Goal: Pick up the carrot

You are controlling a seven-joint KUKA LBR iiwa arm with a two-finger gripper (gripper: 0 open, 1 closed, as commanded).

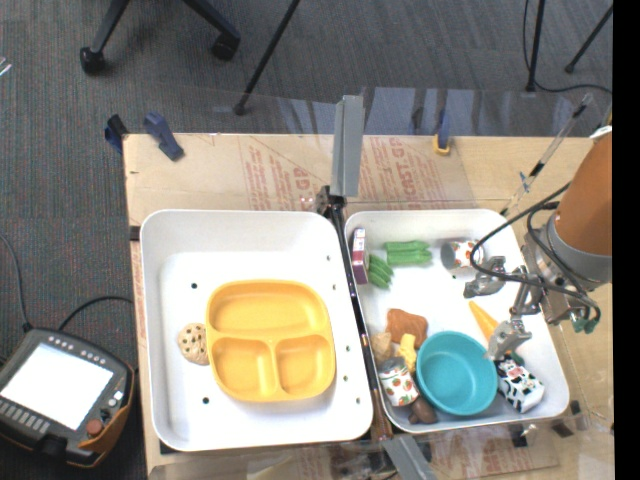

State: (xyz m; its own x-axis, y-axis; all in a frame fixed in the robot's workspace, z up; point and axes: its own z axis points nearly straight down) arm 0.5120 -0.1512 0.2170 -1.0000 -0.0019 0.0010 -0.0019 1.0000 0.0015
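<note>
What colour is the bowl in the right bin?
Teal blue: the bowl shows plainly in the camera view, near the right bin's front edge.

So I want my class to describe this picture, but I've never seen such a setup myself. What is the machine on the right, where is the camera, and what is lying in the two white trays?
The picture comes from one camera fixed above a bench, looking down at a slant. The grey and orange machine is a robot arm reaching in from the right; at its end is a two-finger gripper, its hand.

The left bin holds a yellow divided plate with a cookie beside it. The right bin holds toy food: green beans, a carrot, a blue bowl, a black and white cow figure, and a few small items I can't name.

The gripper hangs just beside the carrot. Nothing is visibly held between its fingers.
</note>
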